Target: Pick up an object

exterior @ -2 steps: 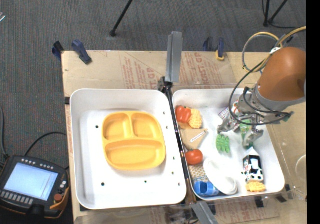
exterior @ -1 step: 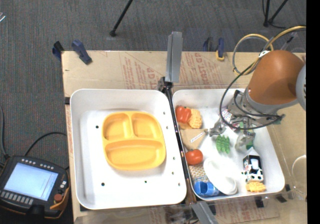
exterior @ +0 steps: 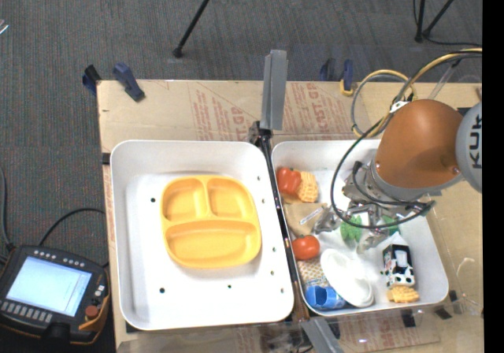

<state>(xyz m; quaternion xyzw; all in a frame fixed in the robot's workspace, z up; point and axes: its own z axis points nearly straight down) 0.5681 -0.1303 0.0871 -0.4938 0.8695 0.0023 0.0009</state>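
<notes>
Fingers (exterior: 368,227) above two tomatoes (exterior: 305,247), one tray (exterior: 211,220).

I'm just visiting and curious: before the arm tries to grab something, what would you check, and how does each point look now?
1. Gripper is over the right bin: ok.
2. Something sits under it to grab: ok, a green item lies there.
3. Fingers open or shut: cannot tell, the orange band and cables hide them.
4. Room around the target: not ok, tomato, white bowl and cow-print box crowd close.
5. Yellow tray in the left bin is out of the way: ok.
</notes>
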